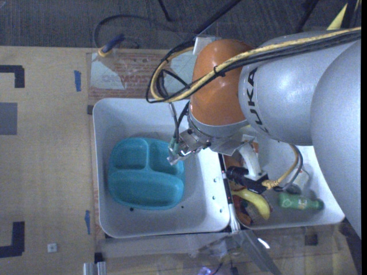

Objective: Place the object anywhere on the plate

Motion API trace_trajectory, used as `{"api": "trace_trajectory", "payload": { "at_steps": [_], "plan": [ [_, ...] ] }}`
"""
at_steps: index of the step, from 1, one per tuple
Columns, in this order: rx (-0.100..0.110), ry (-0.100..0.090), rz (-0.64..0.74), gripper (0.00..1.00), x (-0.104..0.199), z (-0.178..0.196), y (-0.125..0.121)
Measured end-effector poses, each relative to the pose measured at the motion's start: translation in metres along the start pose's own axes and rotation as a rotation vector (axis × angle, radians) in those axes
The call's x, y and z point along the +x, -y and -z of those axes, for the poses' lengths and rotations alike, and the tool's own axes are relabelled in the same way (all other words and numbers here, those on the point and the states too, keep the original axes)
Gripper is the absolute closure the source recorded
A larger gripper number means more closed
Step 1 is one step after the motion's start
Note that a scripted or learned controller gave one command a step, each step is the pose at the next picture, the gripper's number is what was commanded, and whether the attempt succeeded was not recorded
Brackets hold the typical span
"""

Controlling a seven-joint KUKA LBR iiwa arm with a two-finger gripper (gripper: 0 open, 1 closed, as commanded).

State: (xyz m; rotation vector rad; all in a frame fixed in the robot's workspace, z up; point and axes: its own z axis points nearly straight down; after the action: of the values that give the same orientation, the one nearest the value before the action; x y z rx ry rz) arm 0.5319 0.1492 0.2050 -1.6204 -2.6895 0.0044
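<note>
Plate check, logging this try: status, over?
Gripper over the teal plate's right rim, left bin. Nothing seen held. Banana and green bottle in right bin.

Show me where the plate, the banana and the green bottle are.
plate (pixel 137 182): camera view, on its large front compartment.
banana (pixel 259 204): camera view, on the middle of its yellow peel.
green bottle (pixel 295 201): camera view, on its body.

Light wooden bench (pixel 46 171) bears two shallow white bins side by side: left bin (pixel 198 211), right bin (pixel 330 213). Blue tape marks (pixel 77 80) lie on its surface. Dark squares (pixel 12 76), possibly tape, sit near its left edge.
</note>
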Motion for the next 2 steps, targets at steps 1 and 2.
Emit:
{"api": "trace_trajectory", "payload": {
  "at_steps": [1, 2],
  "plan": [
    [0.002, -0.001, 0.152, 1.00, 0.074, -0.007, 0.006],
    [-0.002, 0.002, 0.180, 1.00, 0.075, 0.072, 0.014]
  ]
}}
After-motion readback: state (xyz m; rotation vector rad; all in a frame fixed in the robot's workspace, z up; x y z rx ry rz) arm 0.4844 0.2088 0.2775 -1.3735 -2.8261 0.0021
